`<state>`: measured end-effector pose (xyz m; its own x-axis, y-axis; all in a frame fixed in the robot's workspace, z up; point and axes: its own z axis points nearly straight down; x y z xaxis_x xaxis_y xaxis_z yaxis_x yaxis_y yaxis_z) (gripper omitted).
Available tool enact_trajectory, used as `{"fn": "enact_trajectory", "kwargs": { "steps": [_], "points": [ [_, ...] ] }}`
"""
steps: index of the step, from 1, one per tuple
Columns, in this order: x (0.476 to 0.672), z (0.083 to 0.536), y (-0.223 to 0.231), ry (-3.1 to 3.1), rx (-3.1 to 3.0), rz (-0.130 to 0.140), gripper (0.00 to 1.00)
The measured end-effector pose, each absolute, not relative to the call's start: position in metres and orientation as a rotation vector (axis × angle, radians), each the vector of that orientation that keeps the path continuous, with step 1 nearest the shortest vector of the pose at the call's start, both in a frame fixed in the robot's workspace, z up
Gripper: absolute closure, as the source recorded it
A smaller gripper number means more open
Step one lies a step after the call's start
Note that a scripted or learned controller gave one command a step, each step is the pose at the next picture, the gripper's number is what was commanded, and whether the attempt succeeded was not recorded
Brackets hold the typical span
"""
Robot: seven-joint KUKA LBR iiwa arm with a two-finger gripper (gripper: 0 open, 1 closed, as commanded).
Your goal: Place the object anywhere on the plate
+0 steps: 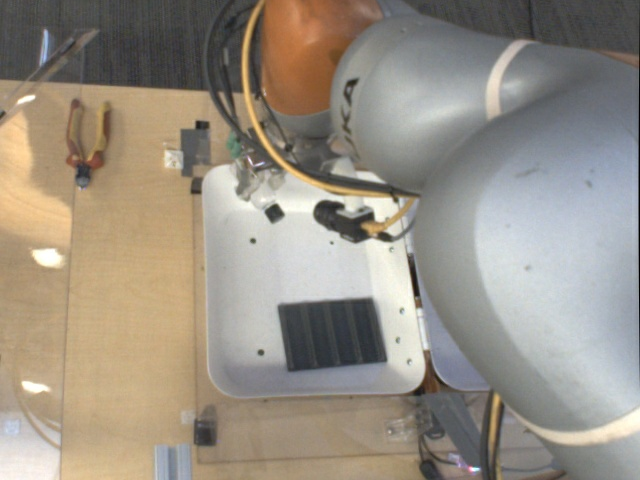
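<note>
A dark, ribbed rectangular plate point(331, 334) lies flat in the lower middle of the left white bin point(225, 298). My gripper point(254, 182) hangs over the bin's far left corner, well above and left of the plate. Its metal tip is small and partly blurred against the bin wall. A small dark piece point(273, 211) sits just below the gripper; I cannot tell whether it is held or lies on the bin floor. The big grey arm with its orange band point(305, 38) hides the bin's far right part.
Red-handled pliers point(86, 141) lie on the wooden bench at the far left. A small grey fixture point(194, 148) stands by the bin's far left corner. The arm covers most of the right bin point(452, 370). A black cable plug point(342, 218) hangs beneath the wrist.
</note>
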<state>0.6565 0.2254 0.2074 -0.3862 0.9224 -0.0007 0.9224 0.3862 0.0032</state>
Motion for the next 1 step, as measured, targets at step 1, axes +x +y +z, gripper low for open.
{"fn": "enact_trajectory", "kwargs": {
  "steps": [1],
  "points": [
    [0.6693,0.2232,0.2275,2.798,1.419,0.005,1.00]
  ]
}}
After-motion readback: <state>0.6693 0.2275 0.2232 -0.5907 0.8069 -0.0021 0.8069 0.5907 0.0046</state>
